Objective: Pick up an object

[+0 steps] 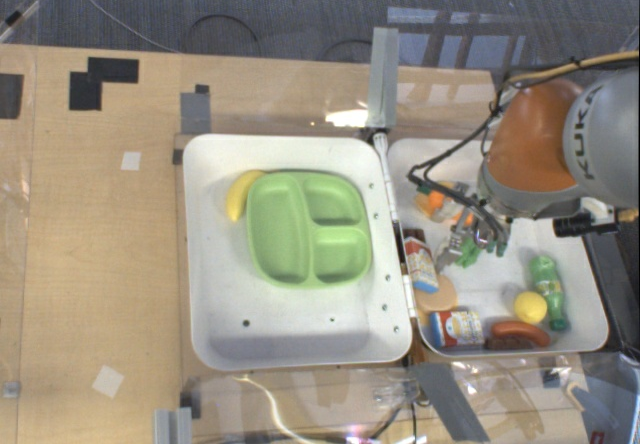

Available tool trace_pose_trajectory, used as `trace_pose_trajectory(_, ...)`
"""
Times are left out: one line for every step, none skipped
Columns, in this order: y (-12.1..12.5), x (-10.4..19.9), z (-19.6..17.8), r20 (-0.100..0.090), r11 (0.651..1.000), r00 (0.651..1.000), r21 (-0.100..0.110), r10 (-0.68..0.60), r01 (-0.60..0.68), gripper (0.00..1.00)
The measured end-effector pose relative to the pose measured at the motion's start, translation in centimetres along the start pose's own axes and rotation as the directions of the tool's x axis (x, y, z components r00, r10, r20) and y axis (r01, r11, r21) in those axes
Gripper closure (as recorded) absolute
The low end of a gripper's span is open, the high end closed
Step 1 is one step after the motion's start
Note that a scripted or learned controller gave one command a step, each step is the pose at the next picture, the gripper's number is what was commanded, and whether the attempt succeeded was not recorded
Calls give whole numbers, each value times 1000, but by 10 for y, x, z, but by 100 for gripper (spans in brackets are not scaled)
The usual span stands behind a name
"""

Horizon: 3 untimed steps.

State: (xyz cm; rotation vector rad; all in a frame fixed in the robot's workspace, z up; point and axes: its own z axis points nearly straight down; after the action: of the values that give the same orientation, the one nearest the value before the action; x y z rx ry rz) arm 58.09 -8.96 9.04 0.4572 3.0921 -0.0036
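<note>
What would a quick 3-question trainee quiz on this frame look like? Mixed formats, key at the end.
1. True or false: the green divided plate lies in the right bin.
2. Which item pokes out from under the plate's upper left edge? A) banana B) red sausage C) green bottle
3. Fill in: the gripper hangs over the ____ bin.

Key
1. False: it lies in the left bin.
2. A. The sausage and the bottle are in the right bin, near a yellow lemon.
3. right
</note>
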Motion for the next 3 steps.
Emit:
trace_pose_trajectory(2, -4, -15, 15, 1000, 1000, -3, -8, 8, 100)
trace_pose_trajectory(24, -61, -143, 4, 979, 979, -4, -204, 204, 100)
trace_pose_trajectory(23, -59, -137, -6, 979, 979, -4, -203, 203, 0)
